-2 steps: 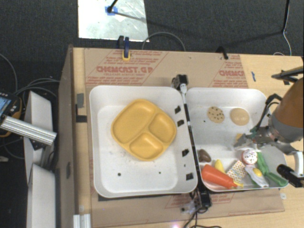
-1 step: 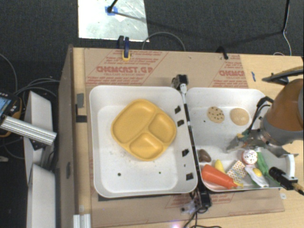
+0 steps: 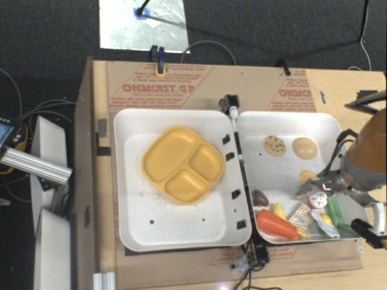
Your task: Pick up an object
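The right bin (image 3: 290,121) holds several toy foods. A chocolate-chip cookie (image 3: 275,145) and a tan bun (image 3: 305,148) lie toward its back. An orange carrot (image 3: 277,224), a small yellow piece (image 3: 279,210), a cracker (image 3: 300,216), a green item (image 3: 334,213) and a brown lump (image 3: 260,197) crowd the front edge. My gripper (image 3: 313,188) reaches in from the right, low over the bin. It sits between a yellow piece (image 3: 308,175) and a round red-and-white object (image 3: 317,200). I see nothing clearly held in it.
In the left bin (image 3: 139,222) lies a yellow divided plate (image 3: 183,164). The arm's orange band and grey wrist (image 3: 364,162) hang over the right bin's right wall. A divider with black clips (image 3: 237,162) separates the bins. Cardboard covers the bench behind them.
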Robot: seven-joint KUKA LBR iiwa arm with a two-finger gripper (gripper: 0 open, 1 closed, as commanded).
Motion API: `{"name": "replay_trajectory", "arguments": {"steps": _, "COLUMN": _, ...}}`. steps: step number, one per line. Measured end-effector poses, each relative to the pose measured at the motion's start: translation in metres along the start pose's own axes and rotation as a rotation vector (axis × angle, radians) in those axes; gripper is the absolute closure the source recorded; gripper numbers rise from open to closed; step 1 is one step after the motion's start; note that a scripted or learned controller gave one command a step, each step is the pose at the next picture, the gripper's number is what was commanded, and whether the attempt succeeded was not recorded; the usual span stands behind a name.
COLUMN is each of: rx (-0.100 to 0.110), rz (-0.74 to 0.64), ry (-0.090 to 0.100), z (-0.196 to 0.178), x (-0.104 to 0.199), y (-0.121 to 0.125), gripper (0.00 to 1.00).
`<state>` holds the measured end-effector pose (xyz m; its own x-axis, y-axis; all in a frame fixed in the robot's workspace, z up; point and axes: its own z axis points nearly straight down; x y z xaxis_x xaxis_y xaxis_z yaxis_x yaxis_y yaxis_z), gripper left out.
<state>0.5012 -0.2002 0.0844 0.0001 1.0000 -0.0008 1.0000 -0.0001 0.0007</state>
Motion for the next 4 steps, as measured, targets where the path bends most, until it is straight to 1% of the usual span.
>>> {"name": "replay_trajectory", "arguments": {"steps": 1, "rx": -0.01, "rz": -0.009, "ry": -0.001, "z": -0.002, "x": 0.009, "y": 0.095, "gripper": 0.0}}
{"name": "replay_trajectory", "arguments": {"steps": 2, "rx": 0.004, "rz": 0.002, "ry": 0.001, "z": 0.0, "x": -0.007, "y": 0.033, "gripper": 0.0}}
{"name": "replay_trajectory", "arguments": {"steps": 3, "rx": -0.003, "rz": -0.003, "ry": -0.001, "z": -0.011, "x": -0.007, "y": 0.037, "gripper": 1.0}}
{"name": "replay_trajectory", "arguments": {"steps": 4, "rx": -0.002, "rz": -0.003, "ry": 0.0, "z": -0.01, "x": -0.006, "y": 0.037, "gripper": 0.0}}
